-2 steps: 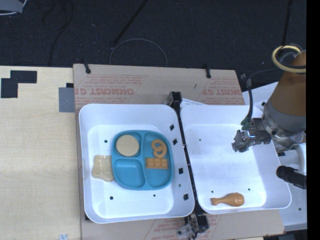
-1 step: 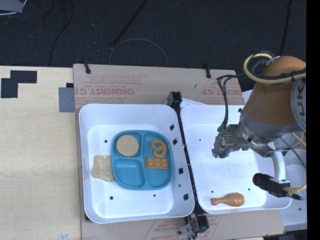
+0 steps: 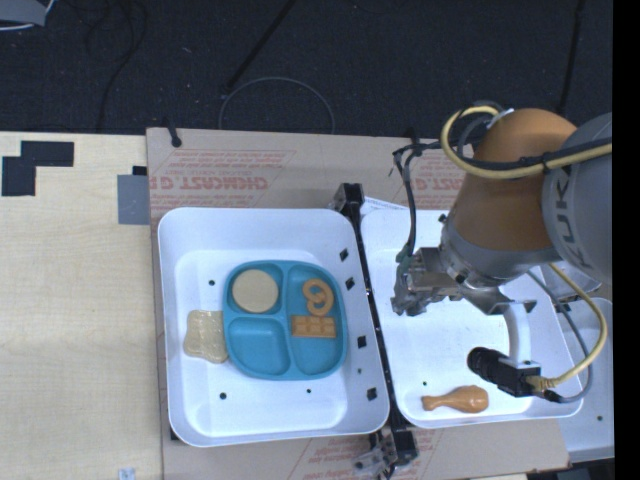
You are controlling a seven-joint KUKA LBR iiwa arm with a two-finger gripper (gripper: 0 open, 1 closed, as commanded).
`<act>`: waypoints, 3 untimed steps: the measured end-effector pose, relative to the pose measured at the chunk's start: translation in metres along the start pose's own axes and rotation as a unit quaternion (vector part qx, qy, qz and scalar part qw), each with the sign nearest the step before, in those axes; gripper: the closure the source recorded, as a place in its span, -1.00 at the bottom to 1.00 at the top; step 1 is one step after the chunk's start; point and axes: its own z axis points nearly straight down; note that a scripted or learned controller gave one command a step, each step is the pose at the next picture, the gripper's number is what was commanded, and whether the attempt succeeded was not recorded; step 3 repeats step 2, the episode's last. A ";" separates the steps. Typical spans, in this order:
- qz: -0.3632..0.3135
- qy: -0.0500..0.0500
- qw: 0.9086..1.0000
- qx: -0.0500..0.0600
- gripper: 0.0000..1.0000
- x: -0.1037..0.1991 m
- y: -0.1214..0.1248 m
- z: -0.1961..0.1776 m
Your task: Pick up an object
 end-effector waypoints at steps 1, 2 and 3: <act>0.000 0.000 1.000 0.000 1.00 0.053 -0.008 -0.004; 0.000 0.000 1.000 0.001 1.00 0.102 -0.015 -0.004; 0.000 0.000 1.000 0.001 1.00 0.102 -0.015 -0.004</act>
